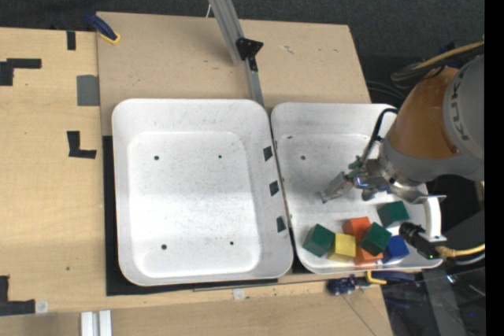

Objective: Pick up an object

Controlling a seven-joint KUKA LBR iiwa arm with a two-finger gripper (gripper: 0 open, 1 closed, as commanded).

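Observation:
Several small blocks lie in the near right corner of the right bin (pixel 315 130): a dark green block (pixel 319 239), a yellow block (pixel 344 246), an orange block (pixel 357 227), a green block (pixel 376 238), a blue block (pixel 396 249) and a teal block (pixel 392 212). My gripper (pixel 337 186) hangs over the bin's middle, just up and left of the pile, its fingers pointing left and downward. Nothing shows between the fingers. The arm's orange band (pixel 421 118) is above the bin's right side.
The left bin (pixel 189 189) stands beside the right one on the wooden bench. A slanted metal pole (pixel 224 0) rises from the back between the bins. A blue and yellow clamp (pixel 350 284) sits at the right bin's front edge.

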